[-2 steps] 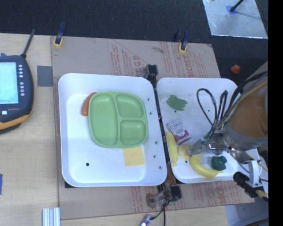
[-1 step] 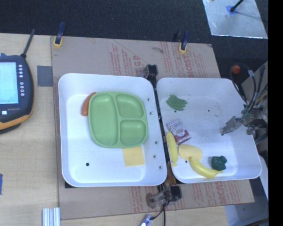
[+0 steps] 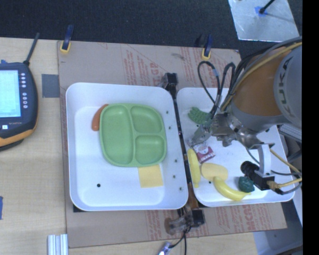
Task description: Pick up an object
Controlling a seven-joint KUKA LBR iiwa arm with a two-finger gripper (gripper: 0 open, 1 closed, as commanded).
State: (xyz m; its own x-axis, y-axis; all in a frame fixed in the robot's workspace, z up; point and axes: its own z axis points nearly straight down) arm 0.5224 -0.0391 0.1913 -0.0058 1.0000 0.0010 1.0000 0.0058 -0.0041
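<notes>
1. The grey arm with the orange band [image 3: 260, 92] reaches in from the right and hangs over the right shallow white bin [image 3: 287, 195] — its wrist covers much of that bin's upper half.
2. The gripper [image 3: 202, 136] sits low near the bin's left side, just above a small red-and-white packet [image 3: 204, 153]; how it stands cannot be told from here.
3. A green leafy toy piece [image 3: 198, 115] lies just beside the gripper, toward the bin's back left.
4. Along the bin's front lie a yellow banana-shaped toy [image 3: 227, 190], a pale yellow rounded piece [image 3: 213, 170] touching it, and a thin yellow strip [image 3: 193, 166] by the left wall.
5. A small dark green lump [image 3: 246, 184] rests at the banana's right end.
6. The left shallow white bin [image 3: 85, 195] holds a green divided plastic plate [image 3: 133, 134] — an orange piece [image 3: 96, 118] peeks out at its left edge, and a flat yellow square [image 3: 150, 176] lies at its front.
7. A handheld control pendant with a screen [image 3: 8, 102] rests on the wooden tabletop [image 3: 26, 195], well apart from the bins.
</notes>
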